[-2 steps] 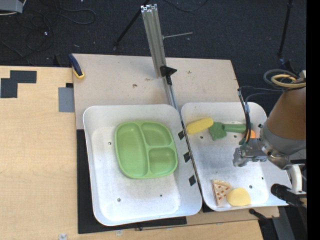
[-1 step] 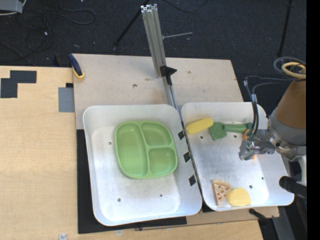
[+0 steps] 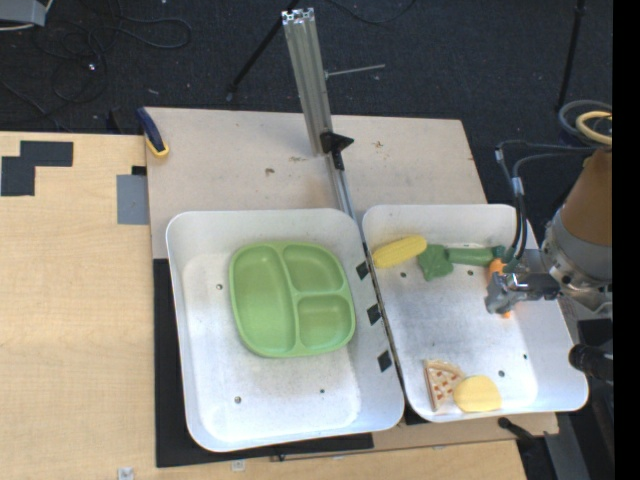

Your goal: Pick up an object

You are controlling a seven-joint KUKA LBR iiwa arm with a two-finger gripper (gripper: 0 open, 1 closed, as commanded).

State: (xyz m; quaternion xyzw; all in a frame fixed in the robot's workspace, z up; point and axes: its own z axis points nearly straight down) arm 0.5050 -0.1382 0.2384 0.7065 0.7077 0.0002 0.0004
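Two bins; end effector at right bin edge, grip state unclear.

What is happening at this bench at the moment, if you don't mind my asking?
A robot arm reaches in from the right, with its gripper low over the right bin, beside a green and orange toy. A yellow corn cob, a pizza slice and a yellow lump also lie there. The left bin holds a green divided plate. Nothing looks lifted yet.
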